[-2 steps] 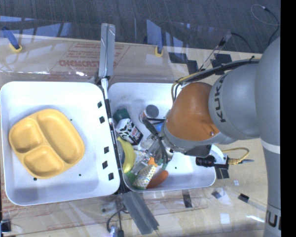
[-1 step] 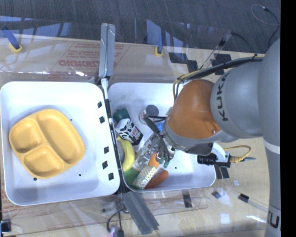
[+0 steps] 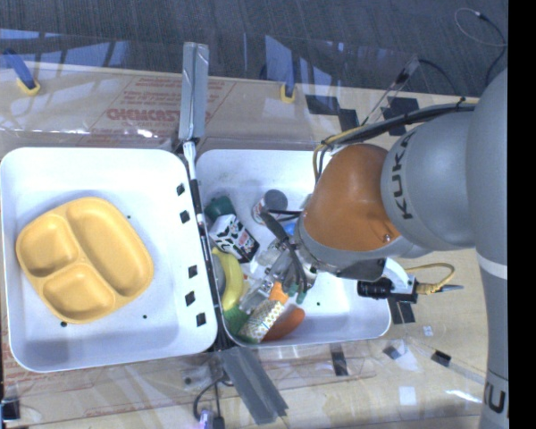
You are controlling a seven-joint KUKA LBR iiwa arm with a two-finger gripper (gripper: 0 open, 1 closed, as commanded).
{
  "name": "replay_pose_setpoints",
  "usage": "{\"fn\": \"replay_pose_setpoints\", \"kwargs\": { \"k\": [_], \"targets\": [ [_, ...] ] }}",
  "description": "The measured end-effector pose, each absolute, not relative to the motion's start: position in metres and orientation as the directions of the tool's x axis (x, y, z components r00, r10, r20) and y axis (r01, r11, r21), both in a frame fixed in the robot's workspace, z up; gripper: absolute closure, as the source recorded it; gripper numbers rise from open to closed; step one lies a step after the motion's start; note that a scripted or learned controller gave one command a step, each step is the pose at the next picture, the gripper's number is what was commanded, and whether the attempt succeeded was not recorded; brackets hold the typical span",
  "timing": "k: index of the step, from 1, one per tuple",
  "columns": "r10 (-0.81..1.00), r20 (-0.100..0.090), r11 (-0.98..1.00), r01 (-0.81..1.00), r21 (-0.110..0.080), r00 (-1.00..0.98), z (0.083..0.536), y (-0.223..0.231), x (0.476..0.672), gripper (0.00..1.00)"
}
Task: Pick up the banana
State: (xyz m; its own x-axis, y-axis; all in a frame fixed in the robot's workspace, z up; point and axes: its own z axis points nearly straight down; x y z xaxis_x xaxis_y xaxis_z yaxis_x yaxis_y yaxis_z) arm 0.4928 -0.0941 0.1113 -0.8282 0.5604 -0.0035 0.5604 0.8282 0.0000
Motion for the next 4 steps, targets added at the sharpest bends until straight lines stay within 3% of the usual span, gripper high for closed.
{"fn": "replay_pose_setpoints", "kwargs": {
  "k": [1, 2, 3, 4],
  "targets": [
    [0.556, -0.006, 0.831, 0.556, 0.001, -0.831, 0.121, -0.094, 0.494, 1.00],
    [0.556, -0.006, 0.831, 0.556, 0.001, -0.831, 0.121, -0.094, 0.494, 0.00],
    [0.827, 0.003, 0.562, 0.827, -0.002, -0.562, 0.091, -0.095, 0.476, 0.00],
    [0.537, -0.002, 0.843, 0.537, 0.001, -0.843, 0.102, -0.095, 0.526, 0.00]
  ]
}}
